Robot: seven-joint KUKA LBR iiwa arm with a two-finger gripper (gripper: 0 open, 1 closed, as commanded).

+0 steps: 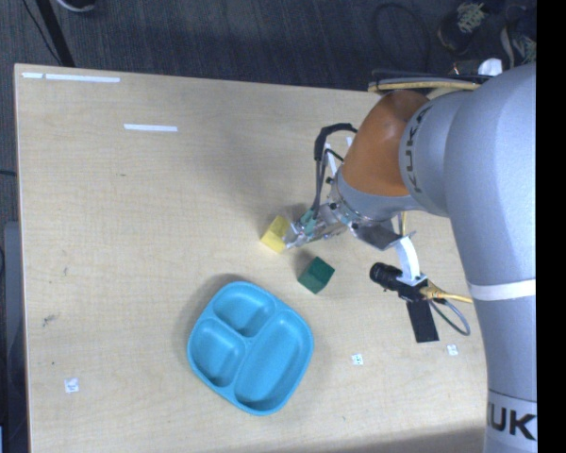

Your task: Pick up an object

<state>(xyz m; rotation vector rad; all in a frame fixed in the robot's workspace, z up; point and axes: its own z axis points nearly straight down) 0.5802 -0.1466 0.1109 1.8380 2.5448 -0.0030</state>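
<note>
A small yellow block [274, 235] lies near the middle of the pale wooden tabletop [132, 243]. A dark green block [315, 275] sits just below and to the right of it. My gripper [304, 227] reaches in from the right, tilted down to the left. Its tip is right beside the yellow block's right edge, above the green block. Whether it touches the yellow block is too small to tell. I see nothing lifted off the surface.
A blue divided plate [250, 347] lies at the front, below the blocks. Strips of white tape [151, 127] mark the far left of the table. The arm's grey body [481, 187] covers the right side. The table's left half is bare wood.
</note>
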